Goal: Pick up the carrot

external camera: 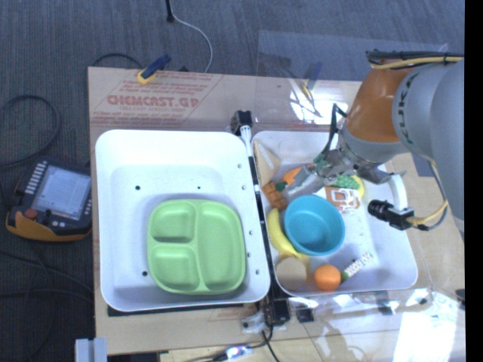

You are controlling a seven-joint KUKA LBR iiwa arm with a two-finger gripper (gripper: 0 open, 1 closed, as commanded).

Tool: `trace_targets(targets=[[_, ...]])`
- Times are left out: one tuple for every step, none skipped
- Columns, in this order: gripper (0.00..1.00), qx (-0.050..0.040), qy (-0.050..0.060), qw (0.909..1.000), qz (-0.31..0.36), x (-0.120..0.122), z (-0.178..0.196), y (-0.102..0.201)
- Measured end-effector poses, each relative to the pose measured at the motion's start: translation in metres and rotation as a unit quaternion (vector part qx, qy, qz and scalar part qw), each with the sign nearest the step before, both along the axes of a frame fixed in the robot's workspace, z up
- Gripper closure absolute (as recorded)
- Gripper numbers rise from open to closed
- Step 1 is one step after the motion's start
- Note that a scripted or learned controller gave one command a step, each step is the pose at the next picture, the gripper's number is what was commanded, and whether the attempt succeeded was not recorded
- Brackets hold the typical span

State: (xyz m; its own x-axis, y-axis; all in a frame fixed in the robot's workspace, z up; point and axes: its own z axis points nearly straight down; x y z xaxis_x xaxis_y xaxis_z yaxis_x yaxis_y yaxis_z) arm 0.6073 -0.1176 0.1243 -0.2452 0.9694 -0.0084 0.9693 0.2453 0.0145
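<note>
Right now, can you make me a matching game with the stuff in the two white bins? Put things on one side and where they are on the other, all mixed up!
Things:
1. green divided plate
2. blue bowl
3. orange ball
4. gripper

Places:
A. near the front edge of the right bin
B. in the left bin
C. over the back part of the right bin, by the carrot
D. in the middle of the right bin

Right pairs: 1-B, 2-D, 3-A, 4-C
</note>
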Motion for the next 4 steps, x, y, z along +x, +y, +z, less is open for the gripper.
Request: trace_targets(targets=[[0.0, 0.0027, 0.006, 0.975, -0.222, 0.032, -0.035, 0.013], [0.0, 0.0078, 0.022, 0.9895, -0.143, 0.059, -0.037, -0.072], [1.0, 0.0054, 0.03, 0.9899, -0.139, 0.058, -0.031, -0.071], [1.0, -0.0108, 0.022, 0.9997, 0.001, 0.057, -0.034, -0.028]])
